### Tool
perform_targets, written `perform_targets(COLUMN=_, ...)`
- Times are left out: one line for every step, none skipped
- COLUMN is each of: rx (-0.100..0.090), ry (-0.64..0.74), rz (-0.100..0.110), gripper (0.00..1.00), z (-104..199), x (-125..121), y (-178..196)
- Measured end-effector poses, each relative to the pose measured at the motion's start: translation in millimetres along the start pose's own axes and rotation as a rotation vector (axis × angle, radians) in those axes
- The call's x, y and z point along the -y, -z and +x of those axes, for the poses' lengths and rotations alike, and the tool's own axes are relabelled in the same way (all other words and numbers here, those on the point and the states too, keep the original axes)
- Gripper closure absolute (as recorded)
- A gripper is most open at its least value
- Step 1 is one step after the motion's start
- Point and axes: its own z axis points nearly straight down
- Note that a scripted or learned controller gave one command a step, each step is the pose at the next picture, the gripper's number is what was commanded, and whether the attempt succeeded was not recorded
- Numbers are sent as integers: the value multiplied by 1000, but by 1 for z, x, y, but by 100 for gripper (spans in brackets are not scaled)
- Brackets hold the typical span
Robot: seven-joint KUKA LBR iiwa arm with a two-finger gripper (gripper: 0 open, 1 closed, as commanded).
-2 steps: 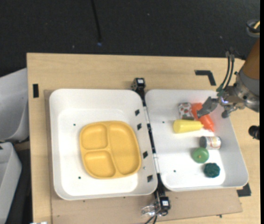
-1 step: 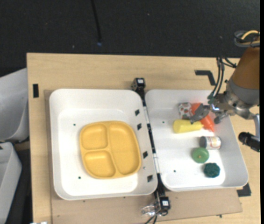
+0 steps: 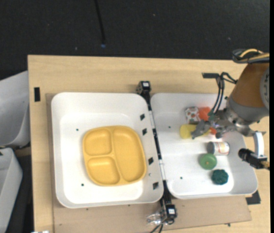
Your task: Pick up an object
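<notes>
Pale wooden bench (image 3: 93, 74) carries two white bins; the right bin (image 3: 175, 178) holds the clutter. Just left of the gripper (image 3: 205, 128) lies a small yellow block (image 3: 187, 131), seemingly light, rigid and smooth; pinch its flat sides.

right bin (image 3: 175, 178) | small yellow block (image 3: 187, 131) | beside orange piece (image 3: 204, 113)

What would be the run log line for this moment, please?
gripper: in right bin, beside yellow object | jaws: unclear | yellow tray: left bin
</notes>
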Motion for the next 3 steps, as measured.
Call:
perform_targets(rx=1, ry=-2, rz=-2, gripper=0, z=-1, x=0, y=-34)
perform_targets(rx=0, ry=-4, rz=-8, gripper=100, z=-2, x=-1, y=-21)
perform_targets(rx=1, ry=2, rz=-12, gripper=100, z=-10, x=-10, y=31)
